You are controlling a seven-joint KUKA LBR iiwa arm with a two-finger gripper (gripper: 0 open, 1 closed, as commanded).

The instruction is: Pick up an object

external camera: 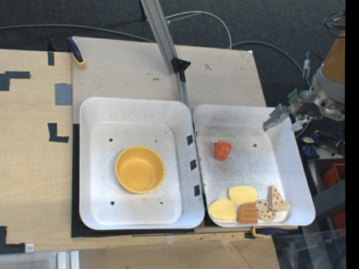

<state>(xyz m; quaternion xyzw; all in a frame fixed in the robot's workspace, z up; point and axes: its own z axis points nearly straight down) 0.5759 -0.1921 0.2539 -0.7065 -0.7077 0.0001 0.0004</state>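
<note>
Step in hand: the approach. Nothing is lifted yet, and every object lies loose in its bin.
Pincer (275, 119): it hangs over the far right edge of the right bin (291, 167), reaching in from the right with nothing between its fingers. Whether those fingers are apart or together cannot be told from this slant, since just one grey tip is plain.
Nearest candidate: a small red pepper-like toy (222, 150), alone on the open floor of the right bin, well apart from the rest and to the pincer's left and nearer the camera.
Front-corner cluster: two pale yellow pieces (242, 194) and (222, 210), a brown waffle-like block (247, 213), a speckled round cookie (262, 209) and a cheese-like wedge (276, 199), all touching or just beside one another along the near wall.
Left bin (90, 150): a yellow bowl (140, 169) sits upright in the middle.
Next move, as a judgement: the red toy looks the cleanest pick. The arm needs to travel left and forward over it, descend straight and close across its narrow width.
Risk: the crowded corner invites a nudge against a neighbour or the wall.
</note>
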